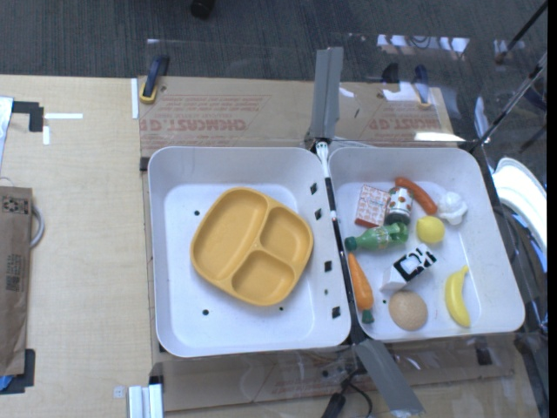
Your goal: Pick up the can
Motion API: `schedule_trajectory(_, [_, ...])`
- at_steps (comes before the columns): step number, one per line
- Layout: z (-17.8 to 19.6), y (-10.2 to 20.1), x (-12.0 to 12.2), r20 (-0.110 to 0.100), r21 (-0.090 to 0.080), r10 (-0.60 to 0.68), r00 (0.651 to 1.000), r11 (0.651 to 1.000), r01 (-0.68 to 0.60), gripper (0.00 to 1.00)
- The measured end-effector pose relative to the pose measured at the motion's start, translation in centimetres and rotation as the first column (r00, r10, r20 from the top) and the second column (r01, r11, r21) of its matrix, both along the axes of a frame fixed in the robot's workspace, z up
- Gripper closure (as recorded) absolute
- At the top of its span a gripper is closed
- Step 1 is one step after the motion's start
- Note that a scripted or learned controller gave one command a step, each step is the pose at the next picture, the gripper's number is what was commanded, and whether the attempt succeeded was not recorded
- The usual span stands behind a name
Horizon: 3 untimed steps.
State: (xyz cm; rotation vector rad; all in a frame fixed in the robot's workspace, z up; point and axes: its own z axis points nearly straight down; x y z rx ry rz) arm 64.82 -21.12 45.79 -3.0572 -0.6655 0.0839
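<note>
Can point(399, 205) upright in right bin point(487, 233), base behind green bottle point(376, 239)

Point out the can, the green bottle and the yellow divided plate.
can point(399, 205): camera view, right bin; point on its label side.
green bottle point(379, 238): camera view, right bin; point on the middle of its body.
yellow divided plate point(252, 246): camera view, left bin; point on the ridge between compartments.

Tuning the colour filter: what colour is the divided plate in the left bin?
Yellow-orange, plain, no pattern: divided plate, camera view.
</note>
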Motion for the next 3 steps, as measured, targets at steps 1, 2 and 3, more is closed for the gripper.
schedule_trajectory(1, [0.43, 0.12, 0.25, -0.008, 0.000, 0.007, 1.000, 1.000, -0.007, 1.00])
schedule_trajectory(2, [0.86, 0.26, 0.50, -0.017, 0.001, 0.014, 1.000, 1.000, -0.014, 1.00])
schedule_trajectory(3, [0.84, 0.24, 0.49, -0.017, 0.001, 0.014, 1.000, 1.000, -0.014, 0.00])
